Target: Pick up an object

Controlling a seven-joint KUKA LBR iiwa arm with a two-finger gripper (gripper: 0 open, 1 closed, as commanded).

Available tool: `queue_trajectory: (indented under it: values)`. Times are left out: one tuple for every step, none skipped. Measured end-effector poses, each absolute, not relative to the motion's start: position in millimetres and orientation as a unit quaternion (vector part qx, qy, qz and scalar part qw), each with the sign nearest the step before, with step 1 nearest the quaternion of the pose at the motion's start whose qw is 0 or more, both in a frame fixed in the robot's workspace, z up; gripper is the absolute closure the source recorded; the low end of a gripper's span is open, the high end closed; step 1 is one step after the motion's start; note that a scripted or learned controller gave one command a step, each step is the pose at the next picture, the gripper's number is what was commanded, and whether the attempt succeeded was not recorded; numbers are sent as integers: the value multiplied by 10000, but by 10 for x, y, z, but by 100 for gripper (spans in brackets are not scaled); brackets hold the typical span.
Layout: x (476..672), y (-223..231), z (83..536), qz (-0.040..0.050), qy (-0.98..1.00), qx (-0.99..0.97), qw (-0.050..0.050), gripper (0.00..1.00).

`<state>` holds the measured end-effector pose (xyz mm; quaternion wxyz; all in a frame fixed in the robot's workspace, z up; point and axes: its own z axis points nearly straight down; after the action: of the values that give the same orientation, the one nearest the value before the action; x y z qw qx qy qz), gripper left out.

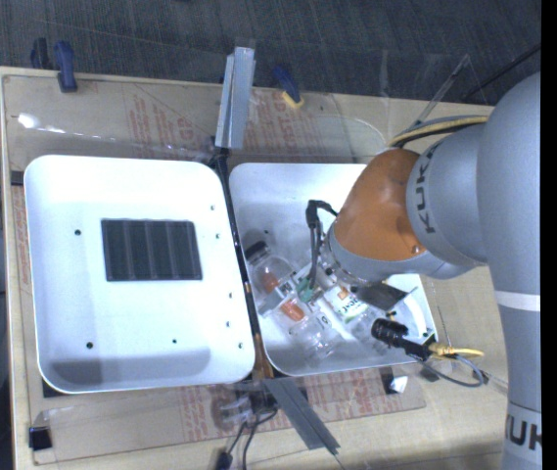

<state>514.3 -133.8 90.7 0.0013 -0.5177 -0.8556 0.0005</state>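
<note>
Two white bins are seen side by side on the surface. The left bin (53,341), at centre left of the frame, is marked by a dark ribbed panel (151,250) on its floor. The right bin (268,189), at centre right, is partly covered by the grey arm (484,194) and its orange band (381,213), reached in from the right edge. The gripper (319,280) is lowered into the middle of the right bin, mostly hidden under the wrist; whether it is spread or pinched on anything cannot be told. A heap of small objects (293,311) is found in the lower half of the right bin, just beside the gripper: a clear bottle (266,262), a green-and-white packet (348,306), and clear plastic (314,338). A blue clamp (66,67) is fixed at upper left.
</note>
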Motion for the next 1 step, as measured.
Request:
queue_trajectory:
  values:
    - [5150, -1345, 1009, 5, -8554, -5179, 9, 100]
